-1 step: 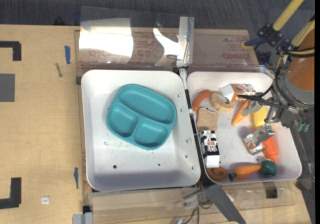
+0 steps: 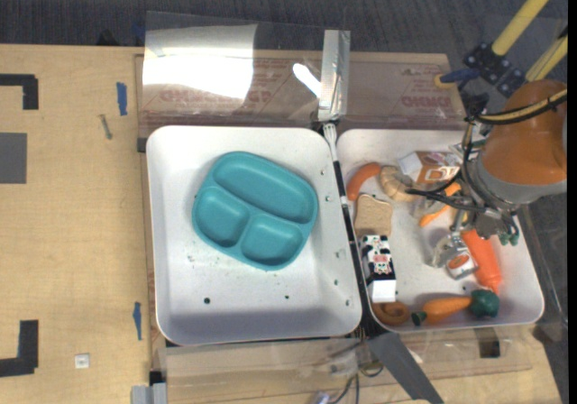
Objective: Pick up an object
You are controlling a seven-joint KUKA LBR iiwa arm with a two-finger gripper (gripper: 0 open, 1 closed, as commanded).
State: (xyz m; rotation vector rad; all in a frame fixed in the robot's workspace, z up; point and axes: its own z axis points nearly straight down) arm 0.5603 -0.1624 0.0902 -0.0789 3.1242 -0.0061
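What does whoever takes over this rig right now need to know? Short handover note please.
Gripper: low in the right bin, among the toy food. Whether it is open or shut can't be told from this view, and no object can be confirmed in its grasp.

Things: the right bin holds a carrot right by the gripper, a second carrot at the front edge, a brown block, a black-and-white box and other small items. The left bin holds a teal tray.

Done: arm is down over the pile.
Left: confirm a grasp, then lift.
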